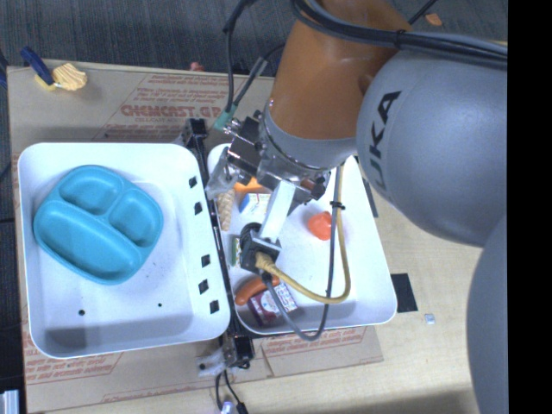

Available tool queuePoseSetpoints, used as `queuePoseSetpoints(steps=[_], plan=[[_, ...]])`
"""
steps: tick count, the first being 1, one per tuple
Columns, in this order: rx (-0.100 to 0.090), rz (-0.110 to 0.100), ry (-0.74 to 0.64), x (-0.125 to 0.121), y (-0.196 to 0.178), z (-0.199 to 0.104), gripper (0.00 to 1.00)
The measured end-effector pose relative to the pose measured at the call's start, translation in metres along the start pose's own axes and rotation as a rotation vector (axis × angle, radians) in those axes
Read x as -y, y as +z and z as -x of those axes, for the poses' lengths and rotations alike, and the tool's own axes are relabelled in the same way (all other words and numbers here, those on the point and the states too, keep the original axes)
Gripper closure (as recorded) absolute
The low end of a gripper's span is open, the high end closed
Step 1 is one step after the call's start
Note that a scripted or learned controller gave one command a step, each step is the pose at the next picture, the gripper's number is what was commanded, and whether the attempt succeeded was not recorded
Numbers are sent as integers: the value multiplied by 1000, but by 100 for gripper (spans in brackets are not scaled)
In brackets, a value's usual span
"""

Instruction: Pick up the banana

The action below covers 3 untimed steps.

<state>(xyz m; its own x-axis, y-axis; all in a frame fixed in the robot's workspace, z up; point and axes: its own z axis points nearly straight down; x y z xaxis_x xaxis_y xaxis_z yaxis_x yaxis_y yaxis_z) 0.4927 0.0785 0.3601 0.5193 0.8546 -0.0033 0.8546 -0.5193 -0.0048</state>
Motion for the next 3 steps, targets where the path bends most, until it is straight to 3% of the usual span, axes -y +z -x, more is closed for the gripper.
queuePoseSetpoints(steps=[1, 2, 3], plan=[[0, 0, -122, -15, 71, 47, 0], [0, -1, -461, 7, 96, 2, 0], [2, -1, -122, 59, 151, -83, 0]])
